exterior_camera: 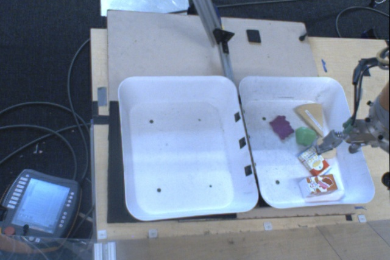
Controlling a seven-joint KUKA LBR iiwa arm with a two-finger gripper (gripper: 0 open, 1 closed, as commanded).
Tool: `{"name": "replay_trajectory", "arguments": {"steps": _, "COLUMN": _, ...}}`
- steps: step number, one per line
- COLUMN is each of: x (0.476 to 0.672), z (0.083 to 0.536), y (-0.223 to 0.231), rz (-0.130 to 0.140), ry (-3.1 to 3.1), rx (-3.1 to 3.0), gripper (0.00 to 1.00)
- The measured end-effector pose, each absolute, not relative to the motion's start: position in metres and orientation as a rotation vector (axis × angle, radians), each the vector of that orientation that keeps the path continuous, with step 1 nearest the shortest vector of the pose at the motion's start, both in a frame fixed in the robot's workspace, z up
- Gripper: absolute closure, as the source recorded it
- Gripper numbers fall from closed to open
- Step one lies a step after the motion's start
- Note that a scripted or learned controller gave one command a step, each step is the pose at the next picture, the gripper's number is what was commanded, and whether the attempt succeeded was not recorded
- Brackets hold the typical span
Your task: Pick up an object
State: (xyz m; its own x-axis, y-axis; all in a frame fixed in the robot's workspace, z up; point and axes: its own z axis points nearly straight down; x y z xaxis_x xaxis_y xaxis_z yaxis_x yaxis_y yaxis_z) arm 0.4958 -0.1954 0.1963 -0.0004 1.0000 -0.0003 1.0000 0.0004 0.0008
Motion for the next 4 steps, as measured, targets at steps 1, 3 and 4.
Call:
{"name": "replay_trajectory", "arguments": {"steps": 1, "x": 0.503, "z": 0.305, "y": -0.126, "rz": 0.01, "ry": 2.224, "rx": 2.21, "gripper": 0.0}}
{"name": "replay_trajectory", "arguments": {"steps": 3, "x": 0.569, "z": 0.215, "y": -0.1, "rz": -0.001, "ry": 2.219, "rx": 2.223, "gripper": 0.0}}
{"name": "replay_trajectory", "arguments": {"steps": 4, "x": 0.636, "z": 0.206, "y": -0.138, "rz": -0.001, "ry": 2.221, "rx": 2.222, "gripper": 0.0}}
